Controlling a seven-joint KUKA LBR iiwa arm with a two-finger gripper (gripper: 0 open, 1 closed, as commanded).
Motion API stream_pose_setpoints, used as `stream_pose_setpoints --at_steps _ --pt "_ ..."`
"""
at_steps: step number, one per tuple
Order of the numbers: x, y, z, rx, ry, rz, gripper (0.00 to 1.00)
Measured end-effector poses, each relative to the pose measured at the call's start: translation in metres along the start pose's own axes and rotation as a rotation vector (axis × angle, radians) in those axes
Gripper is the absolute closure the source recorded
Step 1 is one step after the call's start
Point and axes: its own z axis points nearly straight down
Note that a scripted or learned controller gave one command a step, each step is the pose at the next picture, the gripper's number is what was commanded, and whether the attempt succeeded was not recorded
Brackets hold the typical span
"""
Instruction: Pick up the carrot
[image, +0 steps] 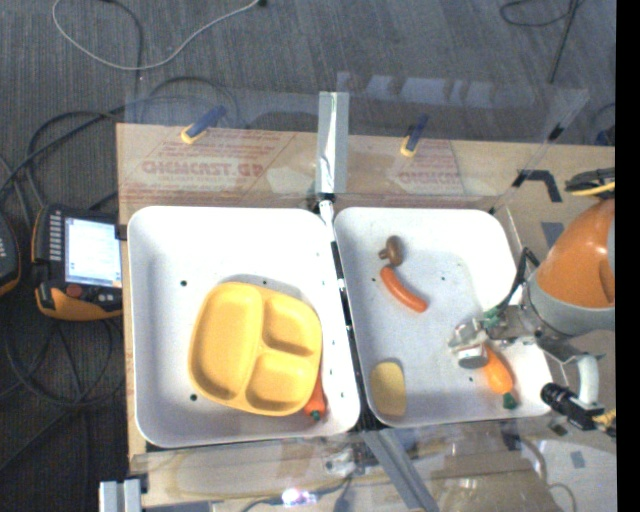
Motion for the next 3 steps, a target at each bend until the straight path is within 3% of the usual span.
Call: stream_pose_setpoints --at_steps 1,2,3 --pt "-0.005 0.001 0.0 -0.003 -0.002 -0.263 1.0" --pt "-0.005 0.028 0.003 0.015 0.005 0.066 1.0" --pt "-0.005 0.003 -0.001 -0.008 -0.008 -0.246 1.0"
